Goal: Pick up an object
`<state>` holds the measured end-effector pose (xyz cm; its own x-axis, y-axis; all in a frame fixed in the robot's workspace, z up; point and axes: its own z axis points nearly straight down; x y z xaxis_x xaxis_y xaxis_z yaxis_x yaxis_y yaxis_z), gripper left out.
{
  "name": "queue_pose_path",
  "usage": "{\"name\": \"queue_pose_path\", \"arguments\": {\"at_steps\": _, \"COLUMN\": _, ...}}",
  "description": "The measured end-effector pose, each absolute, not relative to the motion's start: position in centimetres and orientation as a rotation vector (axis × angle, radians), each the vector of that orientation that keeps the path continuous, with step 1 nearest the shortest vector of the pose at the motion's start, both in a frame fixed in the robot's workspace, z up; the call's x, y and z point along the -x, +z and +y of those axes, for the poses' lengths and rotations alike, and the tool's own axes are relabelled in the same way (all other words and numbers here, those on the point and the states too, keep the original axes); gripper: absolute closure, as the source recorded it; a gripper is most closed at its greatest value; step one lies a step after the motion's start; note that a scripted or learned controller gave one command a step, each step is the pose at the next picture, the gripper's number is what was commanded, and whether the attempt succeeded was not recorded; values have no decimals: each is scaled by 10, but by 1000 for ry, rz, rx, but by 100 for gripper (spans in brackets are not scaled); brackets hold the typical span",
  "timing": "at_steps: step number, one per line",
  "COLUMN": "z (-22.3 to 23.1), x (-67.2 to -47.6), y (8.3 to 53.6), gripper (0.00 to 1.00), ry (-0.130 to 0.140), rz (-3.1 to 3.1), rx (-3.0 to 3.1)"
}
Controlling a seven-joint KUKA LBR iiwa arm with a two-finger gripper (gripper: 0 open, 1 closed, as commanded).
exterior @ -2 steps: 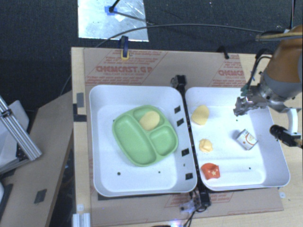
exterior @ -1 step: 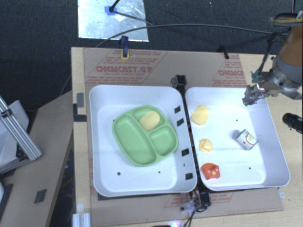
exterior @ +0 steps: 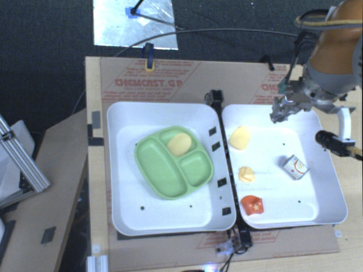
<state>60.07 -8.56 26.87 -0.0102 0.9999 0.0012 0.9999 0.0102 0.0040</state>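
Gripper (exterior: 280,113): over the right bin's (exterior: 326,208) far rim, touching no object. Jaws' spread cannot be told. Nearest item: yellow lump (exterior: 240,137).

The arm (exterior: 336,44) comes in from the upper right, its orange band broad and rounded near the frame's edge, with grey casing below it toward the wrist. The wrist angles down and to the left, ending in the gripper (exterior: 279,113), a dark metallic cluster that points down-left. Cables loop over the top of the orange section and run down beside the wrist. A white bracket and a black cylindrical part stick out from the arm's lower side, to the right of the gripper. The gripper's tip is small and dark, and its detail cannot be made out.
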Motion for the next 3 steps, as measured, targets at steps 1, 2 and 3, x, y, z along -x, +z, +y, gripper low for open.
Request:
{"name": "queue_pose_path", "arguments": {"at_steps": 1, "z": -33, "x": -609, "y": 251, "gripper": 100, "ry": 3, "rz": 2233, "rx": -2211}}
{"name": "queue_pose_path", "arguments": {"at_steps": 2, "z": 23, "x": -624, "y": 256, "gripper": 100, "ry": 6, "rz": 2232, "rx": -2209}}
{"name": "queue_pose_path", "arguments": {"at_steps": 3, "z": 68, "x": -641, "y": 239, "gripper": 100, "ry": 4, "rz": 2230, "rx": -2211}}
